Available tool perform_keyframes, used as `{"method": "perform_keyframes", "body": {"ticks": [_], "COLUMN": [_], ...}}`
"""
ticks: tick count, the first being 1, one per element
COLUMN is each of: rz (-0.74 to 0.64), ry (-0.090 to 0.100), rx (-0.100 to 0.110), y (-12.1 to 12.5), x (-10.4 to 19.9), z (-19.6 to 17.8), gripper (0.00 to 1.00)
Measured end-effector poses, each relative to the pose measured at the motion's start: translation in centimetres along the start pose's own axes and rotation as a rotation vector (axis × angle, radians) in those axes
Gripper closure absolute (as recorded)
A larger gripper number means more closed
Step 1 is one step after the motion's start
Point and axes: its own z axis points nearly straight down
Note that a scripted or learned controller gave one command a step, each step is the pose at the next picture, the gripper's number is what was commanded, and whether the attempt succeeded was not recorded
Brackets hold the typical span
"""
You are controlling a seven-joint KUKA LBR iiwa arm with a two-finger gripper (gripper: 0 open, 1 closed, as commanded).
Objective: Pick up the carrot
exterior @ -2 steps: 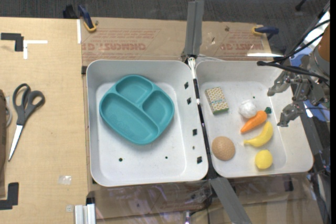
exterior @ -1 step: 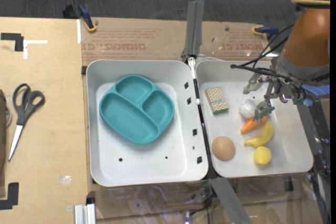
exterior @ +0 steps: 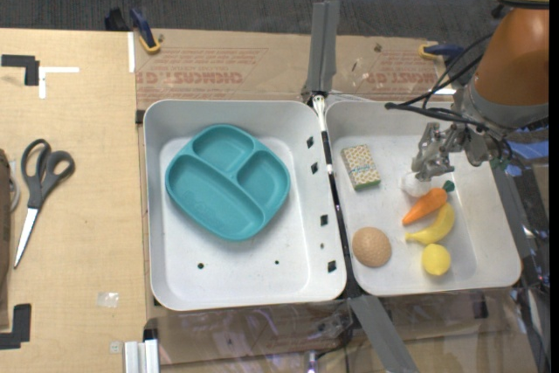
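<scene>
The orange carrot (exterior: pixel 425 204) with a small green top lies slantwise in the right bin (exterior: pixel 489 275), touching a yellow banana (exterior: pixel 436 226) below it. My gripper (exterior: pixel 427 164) hangs just above and slightly left of the carrot's top end, over a small white object (exterior: pixel 413 183). Nothing shows between its metal fingers (exterior: pixel 424 151), and the carrot rests on the bin floor.
In the right bin also lie a patterned sponge block (exterior: pixel 361 166), a brown egg-shaped ball (exterior: pixel 372 246) and a yellow lemon (exterior: pixel 436 259). The left bin (exterior: pixel 175 275) holds a teal divided plate (exterior: pixel 228 181). Scissors (exterior: pixel 36 184) lie on the bench at left.
</scene>
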Motion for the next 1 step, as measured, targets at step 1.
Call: {"method": "perform_keyframes", "body": {"ticks": [1], "rz": [-0.332], "ry": [0.002], "rx": [-0.004], "y": [3.65], "x": [0.53], "z": [-4.85], "gripper": [1.00]}}
